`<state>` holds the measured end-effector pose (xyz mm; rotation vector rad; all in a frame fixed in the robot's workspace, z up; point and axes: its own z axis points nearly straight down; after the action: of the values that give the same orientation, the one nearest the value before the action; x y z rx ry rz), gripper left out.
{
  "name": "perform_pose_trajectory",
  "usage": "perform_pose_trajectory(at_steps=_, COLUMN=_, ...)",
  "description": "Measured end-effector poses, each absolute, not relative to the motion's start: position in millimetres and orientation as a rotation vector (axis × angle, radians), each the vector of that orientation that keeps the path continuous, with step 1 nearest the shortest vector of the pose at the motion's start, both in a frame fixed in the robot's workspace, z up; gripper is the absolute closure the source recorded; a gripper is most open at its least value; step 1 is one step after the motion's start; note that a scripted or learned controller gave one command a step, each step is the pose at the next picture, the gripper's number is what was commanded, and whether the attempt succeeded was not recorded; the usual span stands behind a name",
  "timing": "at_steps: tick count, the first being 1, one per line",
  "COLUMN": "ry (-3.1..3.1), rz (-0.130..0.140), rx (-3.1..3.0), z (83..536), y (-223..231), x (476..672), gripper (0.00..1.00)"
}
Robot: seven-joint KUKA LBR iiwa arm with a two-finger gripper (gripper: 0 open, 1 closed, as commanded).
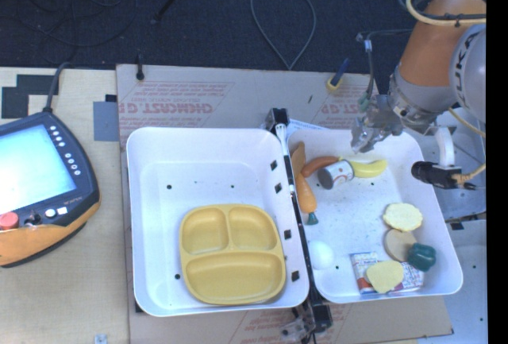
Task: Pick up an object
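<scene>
Half-cut orange-banded arm (444, 40), jaws indistinct.

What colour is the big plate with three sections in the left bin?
The plate is yellow, seen clearly in the camera view from above.

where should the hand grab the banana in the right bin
Grip the banana across its narrow middle, coming straight down from above. It lies flat and roughly left-right near the bin's far wall, its left end against a small can, so the right half is freer.
</scene>
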<state>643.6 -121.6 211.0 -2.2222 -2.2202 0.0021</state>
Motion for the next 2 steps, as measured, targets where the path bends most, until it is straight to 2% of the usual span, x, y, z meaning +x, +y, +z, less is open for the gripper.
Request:
perform_pose_trajectory(at_steps=1, ry=-2.219, rz=0.003, rx=-2.221, z=220.6, y=-132.5, x=629.7, gripper=1.00)
perform_pose_trajectory(at_steps=2, ry=-2.220, rz=0.004, rx=-2.219, z=204.4, y=-125.4, x=629.7, gripper=1.00)
